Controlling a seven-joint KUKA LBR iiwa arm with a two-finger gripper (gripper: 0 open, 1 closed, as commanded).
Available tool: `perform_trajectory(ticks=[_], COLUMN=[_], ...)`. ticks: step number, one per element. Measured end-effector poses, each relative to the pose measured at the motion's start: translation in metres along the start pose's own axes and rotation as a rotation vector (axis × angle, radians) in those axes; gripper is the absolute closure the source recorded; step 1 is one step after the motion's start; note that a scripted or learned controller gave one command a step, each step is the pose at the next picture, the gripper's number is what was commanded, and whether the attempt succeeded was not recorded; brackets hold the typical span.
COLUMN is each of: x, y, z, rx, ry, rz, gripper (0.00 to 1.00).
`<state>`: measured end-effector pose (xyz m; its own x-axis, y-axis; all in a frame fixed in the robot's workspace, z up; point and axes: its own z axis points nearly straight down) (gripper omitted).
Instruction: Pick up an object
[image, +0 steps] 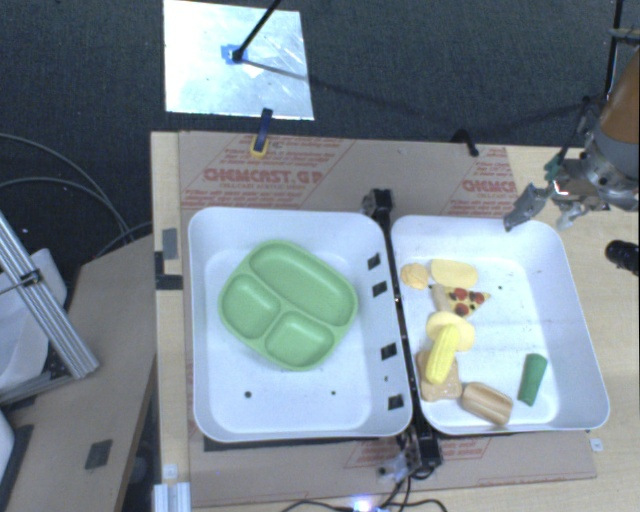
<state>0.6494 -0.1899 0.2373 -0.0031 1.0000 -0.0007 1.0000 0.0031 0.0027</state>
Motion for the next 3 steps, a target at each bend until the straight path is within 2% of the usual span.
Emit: perform_trajectory(ticks=[1,2,3], x=[-0.001,0.008,0.007], y=[-0.034,0.02,0.021], z=[0.132,0.153,0.14], rx=[0.014,-0.001,-0.005], ry=[0.004,0.001,-0.002], rz=[0.003,-0.003,-0.005], gripper=[0.0,0.0,1.0])
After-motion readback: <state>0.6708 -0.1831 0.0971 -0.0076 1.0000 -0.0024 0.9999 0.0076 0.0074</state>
